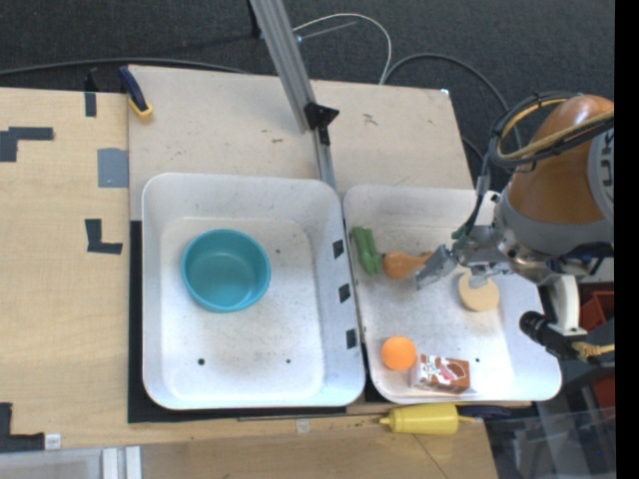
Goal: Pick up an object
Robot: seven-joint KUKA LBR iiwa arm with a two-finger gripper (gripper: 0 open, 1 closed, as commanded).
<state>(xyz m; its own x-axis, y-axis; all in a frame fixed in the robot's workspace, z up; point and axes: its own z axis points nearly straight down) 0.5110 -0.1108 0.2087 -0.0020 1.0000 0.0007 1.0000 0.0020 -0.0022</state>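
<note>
Gripper [435,265] fingers hang low over the right bin [519,382], pointing toward that bin's left part, and whether they stand apart or together cannot be told at this angle; nothing shows between them; from the left, the wooden bench [60,228] carries dark tape marks, and a small blue and yellow clamp [135,92] lies near the pale board's upper left corner; the left bin [170,367] holds a teal bowl [226,269], upright, in its left half, well apart from everything else; a grey metal pole [285,48] slants down from the top edge to the seam between the two bins; in the right bin, a green object [365,249] lies beside the left wall, just beside a brownish orange pear-shaped object [402,263], whose right end sits next to the fingertips, though contact cannot be judged; below them an orange ball [398,353] rests near the front wall, with a red and white packet [442,372] just to its right; a yellow bottle [424,420] lies on its side outside the bin, along the front edge; a tan round disc [479,294] lies under the wrist, partly hidden by it; the arm [559,183], grey with an orange band, enters from the right.
</note>
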